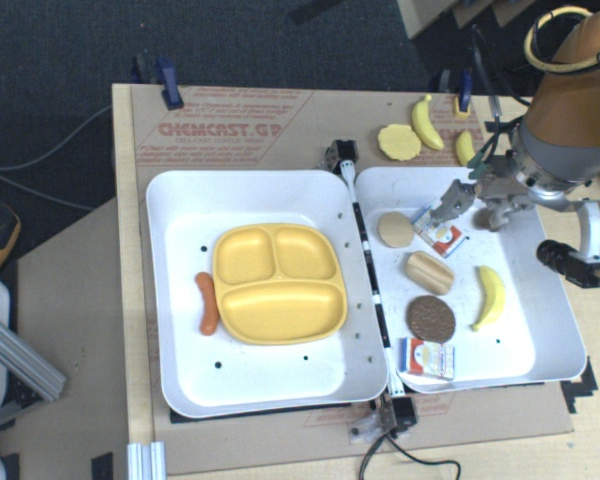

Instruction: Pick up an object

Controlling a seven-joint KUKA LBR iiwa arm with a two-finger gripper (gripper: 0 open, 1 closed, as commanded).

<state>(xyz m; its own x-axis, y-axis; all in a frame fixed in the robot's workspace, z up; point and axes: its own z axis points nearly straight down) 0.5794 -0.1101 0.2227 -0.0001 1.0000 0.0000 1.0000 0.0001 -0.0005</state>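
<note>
On the bench, a board printed with red lettering, two shallow white bins sit side by side, touching along a dark seam.

Left bin: holds a yellow divided plate with three compartments, set near the middle. A sausage lies just beside the plate's left edge, lengthwise, on the bin floor.

Right bin: holds six items.
- Banana, yellow, lying toward the right side, well apart from the others.
- Round brown cookie, near the bin's front.
- Bread roll, tan, tilted, just behind the cookie.
- Small round bun, pale tan, near the bin's left wall.
- Small red-and-white packet, between the bun and the arm, directly under the gripper's tip.
- Flat blue-and-red printed packet, at the front edge, partly over the rim.

Arm: grey with an orange upper section, entering from the right and reaching over the right bin's back half.

Gripper: lowered over the red-and-white packet, its tip at or just above it. Whether the fingers are spread or pressed together cannot be told; no item is seen between them.

Behind the right bin, on the bare board: a yellow round piece, a second banana just beside it, and a smaller yellow piece near the arm.

Blue clamps grip the board's back edge.
</note>
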